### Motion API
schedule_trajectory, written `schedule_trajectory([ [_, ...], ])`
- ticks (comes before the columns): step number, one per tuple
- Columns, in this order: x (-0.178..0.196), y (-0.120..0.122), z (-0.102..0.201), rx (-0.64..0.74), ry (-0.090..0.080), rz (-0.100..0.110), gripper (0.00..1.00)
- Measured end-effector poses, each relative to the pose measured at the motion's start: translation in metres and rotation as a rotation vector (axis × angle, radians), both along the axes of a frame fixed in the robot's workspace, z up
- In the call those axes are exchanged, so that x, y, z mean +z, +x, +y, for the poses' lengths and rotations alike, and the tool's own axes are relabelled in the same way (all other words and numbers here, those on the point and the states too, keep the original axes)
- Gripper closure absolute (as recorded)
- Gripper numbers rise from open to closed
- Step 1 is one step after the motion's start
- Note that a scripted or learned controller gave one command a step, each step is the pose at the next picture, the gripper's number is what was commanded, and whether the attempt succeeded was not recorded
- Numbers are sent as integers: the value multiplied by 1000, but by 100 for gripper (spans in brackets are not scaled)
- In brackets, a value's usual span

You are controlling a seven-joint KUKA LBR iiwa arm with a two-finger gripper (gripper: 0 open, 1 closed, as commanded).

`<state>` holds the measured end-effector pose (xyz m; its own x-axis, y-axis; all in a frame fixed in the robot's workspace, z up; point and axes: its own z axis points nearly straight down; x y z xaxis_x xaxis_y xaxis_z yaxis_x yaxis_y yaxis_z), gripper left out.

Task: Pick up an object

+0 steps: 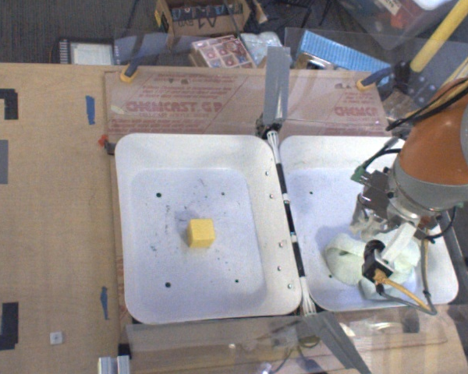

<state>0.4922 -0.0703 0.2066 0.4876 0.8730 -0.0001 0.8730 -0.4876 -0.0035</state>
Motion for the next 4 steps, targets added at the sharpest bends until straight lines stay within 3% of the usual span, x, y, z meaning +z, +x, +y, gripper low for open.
schedule_trajectory([
  [1, -22, -13, 27, -176, 0, 0, 100],
  [2, -4, -13, 48, -278, -2, -4, 100],
  [3, -2, -14, 15, 17, 0, 0, 100],
  [4, -22, -6, 35, -203, 0, 1, 100],
])
